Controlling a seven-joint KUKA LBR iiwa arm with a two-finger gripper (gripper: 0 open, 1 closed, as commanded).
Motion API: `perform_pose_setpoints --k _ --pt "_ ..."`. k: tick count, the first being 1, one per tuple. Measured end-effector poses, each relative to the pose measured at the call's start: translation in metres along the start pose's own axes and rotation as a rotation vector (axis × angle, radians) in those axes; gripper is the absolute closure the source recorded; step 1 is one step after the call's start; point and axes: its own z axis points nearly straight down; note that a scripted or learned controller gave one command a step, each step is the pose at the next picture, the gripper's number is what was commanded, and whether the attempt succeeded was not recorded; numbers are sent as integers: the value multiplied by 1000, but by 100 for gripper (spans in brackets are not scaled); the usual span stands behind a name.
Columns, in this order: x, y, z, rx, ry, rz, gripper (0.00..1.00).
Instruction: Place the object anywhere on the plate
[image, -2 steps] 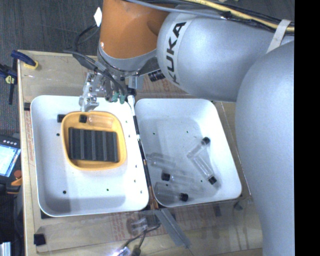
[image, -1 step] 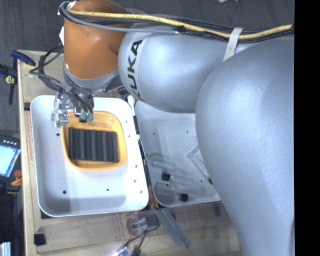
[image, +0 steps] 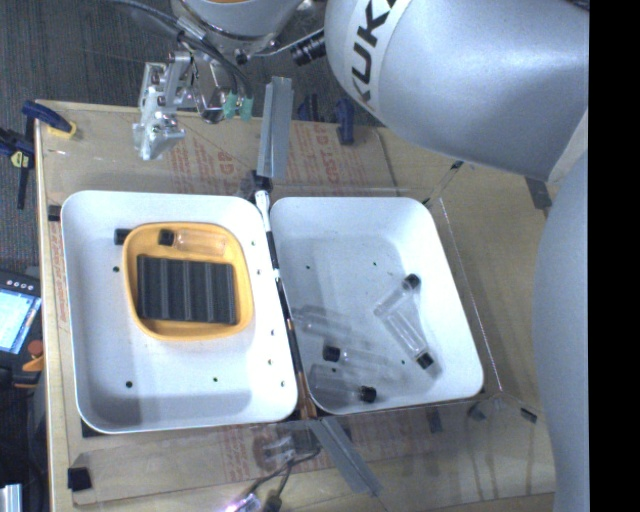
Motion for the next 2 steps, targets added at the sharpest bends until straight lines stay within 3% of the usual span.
perform_pose_setpoints --k 1,2 --pt "-27 -33 -8 0 -1 -384 100" --pt "-28 -33 -20 1 -6 -384 100"
